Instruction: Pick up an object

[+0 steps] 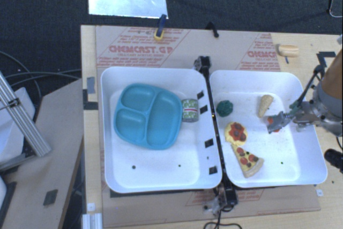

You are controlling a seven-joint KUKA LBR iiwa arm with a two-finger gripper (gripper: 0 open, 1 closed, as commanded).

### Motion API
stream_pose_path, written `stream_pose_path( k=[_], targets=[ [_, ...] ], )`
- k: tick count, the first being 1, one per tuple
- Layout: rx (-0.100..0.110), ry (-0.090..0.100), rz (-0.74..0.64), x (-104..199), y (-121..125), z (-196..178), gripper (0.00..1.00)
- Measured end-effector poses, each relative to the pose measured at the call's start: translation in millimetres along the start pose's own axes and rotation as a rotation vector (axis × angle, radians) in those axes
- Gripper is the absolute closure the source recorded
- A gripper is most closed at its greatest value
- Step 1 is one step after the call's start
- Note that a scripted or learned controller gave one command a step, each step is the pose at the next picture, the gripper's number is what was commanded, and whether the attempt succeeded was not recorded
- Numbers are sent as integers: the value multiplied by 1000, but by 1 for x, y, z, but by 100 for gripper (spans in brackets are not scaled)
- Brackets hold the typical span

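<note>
Two-finger gripper (276, 122), grey with a reddish patch at its tip: low over the right shallow white bin (316, 171), in that bin's right half; nothing visibly held; whether it stands spread or closed cannot be told at this size and blur.
Grey arm with orange band (328, 95): enters from the right edge, above the bin's right rim.
Tan cone-shaped toy (265, 104): nearest item to the gripper, just up and left of it, apart from it, lying on the bin floor.
Round yellow toy with red topping (236, 133): left of the gripper, near the bin's middle.
Toy pizza slice, yellow crust with red dots (247, 160): below the round toy, just beside it.
Dark green lumpy toy (224, 108): by the divider between the bins.
Left shallow white bin (109, 131): bears a teal compartment plate (147, 115); a small can with a green label (189, 110) touches the plate's right edge.

Step in hand, by judgement: approach, no grasp made yet; the cone looks the likeliest target. Next move calls for shifting up and left to centre over the cone, lining up across its narrow width, descending to the floor, closing, then lifting; a tapered toy lying flat may well slip out.
</note>
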State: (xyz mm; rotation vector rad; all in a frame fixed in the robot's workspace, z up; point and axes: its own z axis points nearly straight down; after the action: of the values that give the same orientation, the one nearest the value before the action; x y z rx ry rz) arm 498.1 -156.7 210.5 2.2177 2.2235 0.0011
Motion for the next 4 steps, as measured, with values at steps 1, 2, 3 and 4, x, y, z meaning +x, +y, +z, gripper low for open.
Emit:
stream_pose_path(
  k=[1,2,3,4],
  targets=[
    [3,5,-10,99,-11,28,0],
    [-1,-2,3,70,10,130,0],
    [0,0,2,72,10,126,0],
    [0,0,2,72,10,126,0]
  ],
)
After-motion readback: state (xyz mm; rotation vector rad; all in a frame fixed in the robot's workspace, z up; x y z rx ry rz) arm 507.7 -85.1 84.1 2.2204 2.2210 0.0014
